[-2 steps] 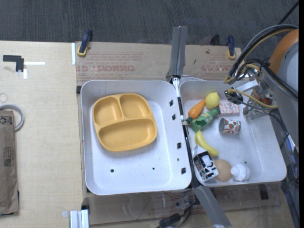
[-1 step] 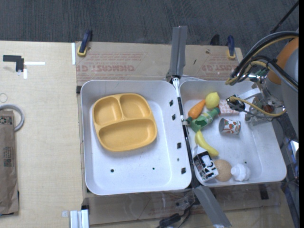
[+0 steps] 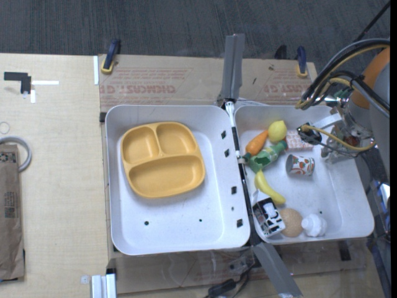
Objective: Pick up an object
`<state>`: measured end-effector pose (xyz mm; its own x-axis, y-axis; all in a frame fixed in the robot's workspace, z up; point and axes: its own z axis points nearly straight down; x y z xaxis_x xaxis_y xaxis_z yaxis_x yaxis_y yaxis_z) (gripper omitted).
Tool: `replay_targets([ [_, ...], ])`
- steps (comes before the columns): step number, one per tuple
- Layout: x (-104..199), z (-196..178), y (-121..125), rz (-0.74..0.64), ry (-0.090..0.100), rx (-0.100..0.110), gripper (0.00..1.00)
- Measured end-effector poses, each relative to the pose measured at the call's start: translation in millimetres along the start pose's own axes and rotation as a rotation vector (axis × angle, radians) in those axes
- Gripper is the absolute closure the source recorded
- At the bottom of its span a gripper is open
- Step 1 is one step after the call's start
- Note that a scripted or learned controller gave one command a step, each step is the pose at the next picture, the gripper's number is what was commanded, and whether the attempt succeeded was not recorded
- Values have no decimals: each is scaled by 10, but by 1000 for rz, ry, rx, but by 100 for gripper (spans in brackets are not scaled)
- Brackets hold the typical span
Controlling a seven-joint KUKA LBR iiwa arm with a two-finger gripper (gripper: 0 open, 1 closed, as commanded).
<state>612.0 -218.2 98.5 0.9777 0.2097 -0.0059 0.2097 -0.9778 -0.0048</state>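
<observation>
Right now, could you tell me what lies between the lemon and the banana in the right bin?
In the camera view, a green bottle lies between the lemon and the banana, beside the carrot.

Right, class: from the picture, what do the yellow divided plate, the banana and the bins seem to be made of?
Yellow divided plate: probably moulded plastic, matte, one even colour with soft rounded ridges. Banana: likely plastic toy fruit, uniform yellow with no blemishes, though real fruit cannot be excluded. Bins: apparently thin white plastic, smooth, with rounded corners and a slight sheen.

Yellow divided plate (image 3: 163,159) in left bin (image 3: 118,185), brown paper bag (image 3: 10,210) far left
</observation>
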Motion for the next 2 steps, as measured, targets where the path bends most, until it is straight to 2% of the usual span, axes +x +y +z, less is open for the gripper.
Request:
replay_targets([
  [1,-318,72,-59,7,7,0,100],
  [2,-323,4,-56,8,2,2,100],
])
